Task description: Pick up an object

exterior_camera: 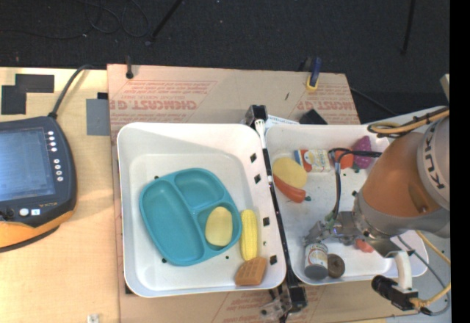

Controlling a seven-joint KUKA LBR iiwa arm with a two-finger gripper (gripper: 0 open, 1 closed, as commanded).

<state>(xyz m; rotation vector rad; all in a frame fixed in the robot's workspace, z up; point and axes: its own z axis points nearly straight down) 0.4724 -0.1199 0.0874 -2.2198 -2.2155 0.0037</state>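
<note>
Waffle: nearest you, a brown square waffle-like toy (251, 271) lies at the front edge of the left white plastic bin (139, 270).
Corn: just behind it, a yellow toy corn cob (249, 234) lies lengthwise near that bin's right wall.
Plate: you see a teal divided plastic plate (176, 219) in the middle of the left bin, with a pale yellow rounded toy (219, 227) resting in its right compartment.
Gripper: the gripper (330, 228) is low in the right white plastic bin (294, 255), at the end of the grey arm with its orange band (393, 186); you cannot tell from here whether it is spread or pressed together.
Can: a small silver can (316, 257) stands at the front of the right bin, just below the gripper, with a dark brown round disc (335, 265) touching its right side.
Red bit: a small red object (363, 244) shows beside the arm's wrist, mostly hidden.
Hot dog: farther back, a toy hot dog with a yellow bun and red sausage (288, 178) lies near the right bin's left wall.
Bottle: a small white bottle with a red and yellow label (317, 160) lies behind it.
Purple item: a purple object (363, 145) sits near the back right corner, partly hidden by the arm.
Pendant: at your far left, a grey control pendant with a screen (33, 167) rests on the bench.
Cardboard: a brown cardboard sheet with red print (220, 98) lies under both bins.
</note>
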